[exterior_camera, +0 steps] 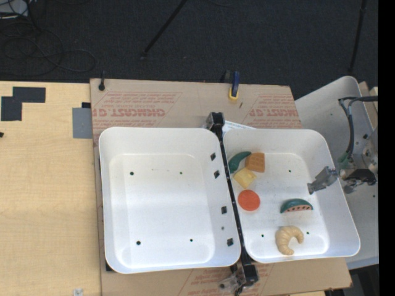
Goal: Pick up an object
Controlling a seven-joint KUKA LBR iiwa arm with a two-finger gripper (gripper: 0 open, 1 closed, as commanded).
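Two white bins sit side by side on a cardboard sheet (185,103) with red print, which lies on a wooden bench (43,196). At the sheet's 12 o'clock edge a small yellow and blue clamp (234,86) grips the board, and dark cables (37,17) trail over the black floor beyond. The left bin (111,159) shows a bare white floor with four small dark dots. A black divider strip (223,190) runs between the two bins, from 12 o'clock to 6 o'clock. The right bin (333,165) holds six objects. At its 11 o'clock a green slice (238,160) lies touching a brown block (255,162), with a yellow block (244,178) just beneath them. One red disc (249,200) lies near the divider at about 9 o'clock. Toward 3 o'clock sits one watermelon slice (296,206), red with a green rind, and at 6 o'clock one tan croissant (289,238) lies apart from the rest. The gripper (321,181) hangs over the right bin's 3 o'clock edge, above and beside the watermelon slice, with nothing seen between its fingers; whether they are spread or closed I cannot tell. The grey arm (361,165) stands behind it at the right.
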